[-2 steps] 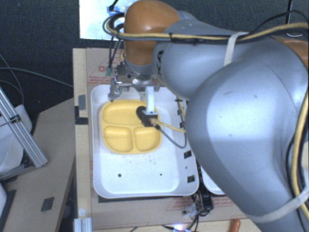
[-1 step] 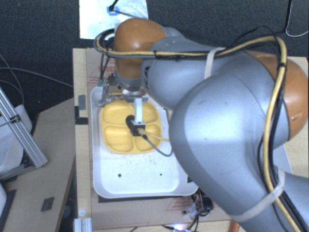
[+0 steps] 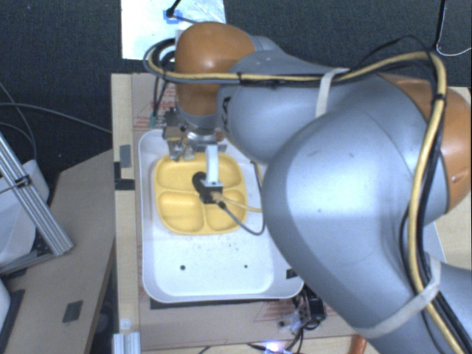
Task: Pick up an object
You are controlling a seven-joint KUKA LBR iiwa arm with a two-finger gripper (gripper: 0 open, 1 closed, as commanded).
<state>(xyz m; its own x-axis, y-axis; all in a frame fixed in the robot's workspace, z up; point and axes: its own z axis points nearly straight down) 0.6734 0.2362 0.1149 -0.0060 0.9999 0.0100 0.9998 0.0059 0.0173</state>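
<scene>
A yellow plate with several compartments (image 3: 177, 198) lies in the upper half of the left white bin (image 3: 214, 271). My gripper (image 3: 186, 150) hangs straight down over the plate's far edge, close to it or touching it. The orange band and grey wrist above hide the gripper's upper part. Nothing shows held in it.
The big grey arm covers the right side of the view, including the right bin. The near half of the left bin shows bare white floor with a few dark specks (image 3: 214, 249). A metal frame (image 3: 29, 205) stands at the left, off the bench.
</scene>
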